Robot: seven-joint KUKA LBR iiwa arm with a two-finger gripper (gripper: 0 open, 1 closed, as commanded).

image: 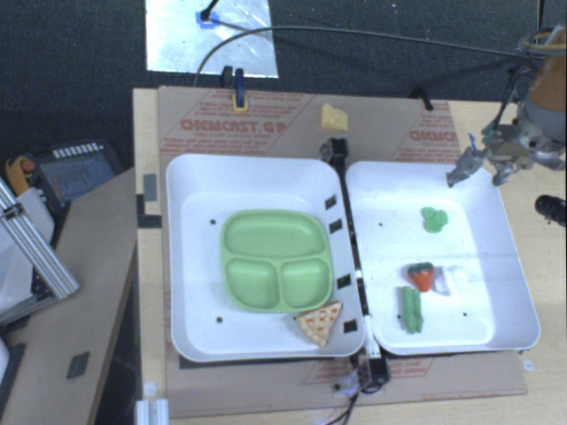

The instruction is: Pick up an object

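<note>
Camera view: the gripper [481, 166], fingers spread and holding nothing, hangs over the right bin [514, 246] at its one o'clock corner. The green broccoli piece [433, 220] lies near it, toward seven o'clock. Risk: a descent here would likely meet the bin wall rather than an object.

Your left bin [190, 237]: divided tray [275, 259] at centre, pizza slice [320, 323] at its near right corner | right bin [505, 264]: broccoli [433, 220] toward the back, strawberry [423, 275] nearer, bean pod [411, 309] nearest | gripper [479, 168] over right bin's far right edge
</note>
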